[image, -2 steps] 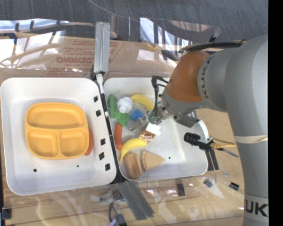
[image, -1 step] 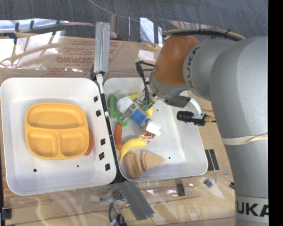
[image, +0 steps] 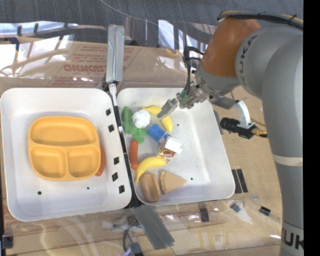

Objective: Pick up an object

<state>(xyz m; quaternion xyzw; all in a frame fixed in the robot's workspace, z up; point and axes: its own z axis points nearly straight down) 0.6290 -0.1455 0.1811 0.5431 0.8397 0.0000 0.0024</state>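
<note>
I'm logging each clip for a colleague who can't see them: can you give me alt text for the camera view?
A grey arm with an orange band reaches in from the right, its claw low over the right bin, near a yellow toy in a pile of toy food with a banana and bread pieces. The left bin holds a yellow divided tray.

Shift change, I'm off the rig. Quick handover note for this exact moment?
Gripper: over the upper part of the right bin, at the lemon; nothing seen held.
Right bin pile: white ball, green toy, blue block, small carton, carrot, banana, bread roll, wedge.
Left bin: yellow divided tray.
Done: nothing lifted yet.
Left: grasp one object and raise it.
</note>
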